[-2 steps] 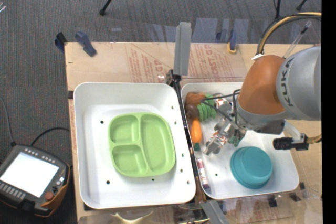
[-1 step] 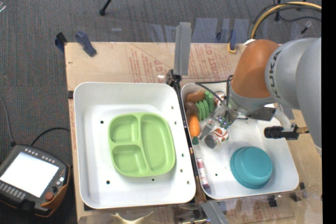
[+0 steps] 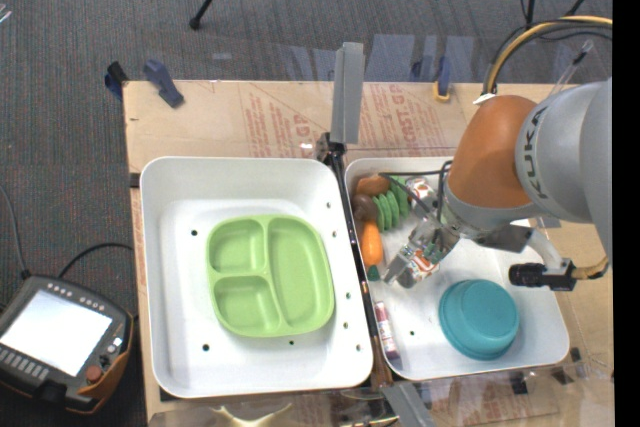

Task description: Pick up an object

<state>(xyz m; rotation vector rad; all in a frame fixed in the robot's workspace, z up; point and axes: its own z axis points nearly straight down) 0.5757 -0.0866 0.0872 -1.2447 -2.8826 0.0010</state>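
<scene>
My gripper (image 3: 412, 261) hangs low over the middle of the right bin (image 3: 545, 345), reaching in from the grey and orange arm at the right. An orange carrot (image 3: 371, 243) lies just left of it by the bin's left wall. Behind the carrot are a green ribbed toy (image 3: 389, 203), a brown round item (image 3: 371, 184) and a darker brown one (image 3: 363, 210). A teal bowl (image 3: 479, 317) sits upside down at the front right of this bin. A small pink and dark stick (image 3: 386, 328) lies along the front left wall. Something small and multicoloured shows at the fingertips, too unclear to name.
The left bin (image 3: 175, 335) holds a light green divided plate (image 3: 270, 274). A grey upright post (image 3: 347, 95) stands behind the gap between the bins. A tablet (image 3: 55, 335) rests on the floor at the lower left. Brown cardboard covers the bench behind the bins.
</scene>
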